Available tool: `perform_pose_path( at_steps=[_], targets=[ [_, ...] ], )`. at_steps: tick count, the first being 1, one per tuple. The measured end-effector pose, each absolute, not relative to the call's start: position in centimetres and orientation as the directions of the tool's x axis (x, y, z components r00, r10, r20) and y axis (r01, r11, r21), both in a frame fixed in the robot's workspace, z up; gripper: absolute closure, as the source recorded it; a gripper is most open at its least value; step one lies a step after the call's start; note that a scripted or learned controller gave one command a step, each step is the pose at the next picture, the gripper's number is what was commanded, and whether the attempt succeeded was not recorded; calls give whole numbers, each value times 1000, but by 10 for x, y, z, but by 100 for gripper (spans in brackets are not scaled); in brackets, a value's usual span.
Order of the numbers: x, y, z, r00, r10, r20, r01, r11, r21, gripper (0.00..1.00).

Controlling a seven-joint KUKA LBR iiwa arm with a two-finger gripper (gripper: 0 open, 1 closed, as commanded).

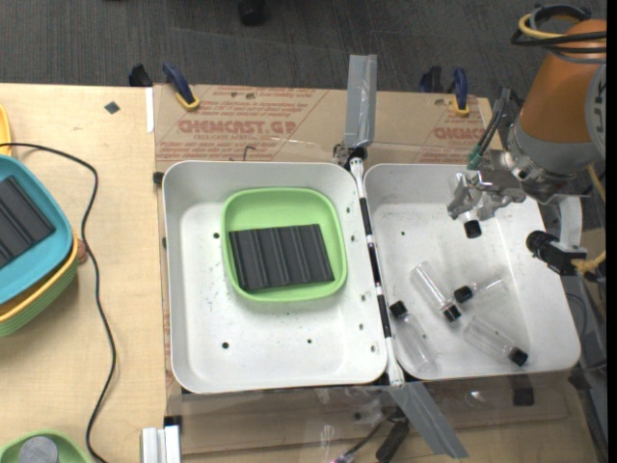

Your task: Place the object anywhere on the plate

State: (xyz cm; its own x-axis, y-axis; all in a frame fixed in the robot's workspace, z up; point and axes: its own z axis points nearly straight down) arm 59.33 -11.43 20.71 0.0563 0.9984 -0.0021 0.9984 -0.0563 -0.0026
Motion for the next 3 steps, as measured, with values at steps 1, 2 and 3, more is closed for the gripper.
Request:
perform_pose_path(
  at_steps=[1, 2, 3],
  targets=[
    [593, -114, 207, 56, 998, -2, 998, -56, -2, 0],
    [573, -142, 253, 267, 964, -3, 964, -267, -1, 0],
    [568, -198, 275, 443, 897, -3, 897, -443, -3, 0]
  ],
)
